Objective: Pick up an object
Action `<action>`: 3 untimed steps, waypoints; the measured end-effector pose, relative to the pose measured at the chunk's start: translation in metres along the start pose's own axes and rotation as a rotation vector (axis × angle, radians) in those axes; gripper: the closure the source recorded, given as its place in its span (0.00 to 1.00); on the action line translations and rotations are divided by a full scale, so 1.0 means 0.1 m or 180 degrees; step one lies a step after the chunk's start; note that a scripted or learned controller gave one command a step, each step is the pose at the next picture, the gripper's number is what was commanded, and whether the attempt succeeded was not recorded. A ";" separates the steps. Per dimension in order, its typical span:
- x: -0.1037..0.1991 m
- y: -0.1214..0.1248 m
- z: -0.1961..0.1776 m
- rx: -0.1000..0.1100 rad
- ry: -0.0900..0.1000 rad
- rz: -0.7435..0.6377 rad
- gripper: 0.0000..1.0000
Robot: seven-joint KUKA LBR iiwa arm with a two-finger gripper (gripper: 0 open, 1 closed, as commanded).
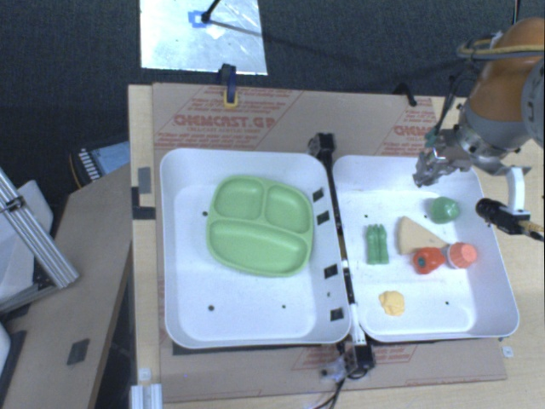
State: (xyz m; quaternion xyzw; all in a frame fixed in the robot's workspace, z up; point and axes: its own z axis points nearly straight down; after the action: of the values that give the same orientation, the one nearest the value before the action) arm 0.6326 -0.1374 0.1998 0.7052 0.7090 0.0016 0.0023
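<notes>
The gripper point(427, 174) hangs just above the green ball point(444, 209) in the right bin point(490, 313), seemingly lining up a grab.

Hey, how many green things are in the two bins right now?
3. A green plate lies in the left bin. In the right bin, a green ball sits near the far right, and a green pod lies by the divider. The arm could hide more.
</notes>
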 end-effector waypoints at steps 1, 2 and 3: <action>-0.07 0.09 -0.55 -0.0004 -0.0002 -0.0001 1.00; 0.39 0.13 -0.60 0.0008 0.0002 -0.0002 1.00; 0.92 0.05 -0.57 0.0013 0.0006 -0.0012 1.00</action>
State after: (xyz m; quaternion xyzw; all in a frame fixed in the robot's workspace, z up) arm 0.6365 -0.0454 0.2569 0.7039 0.7103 0.0008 0.0001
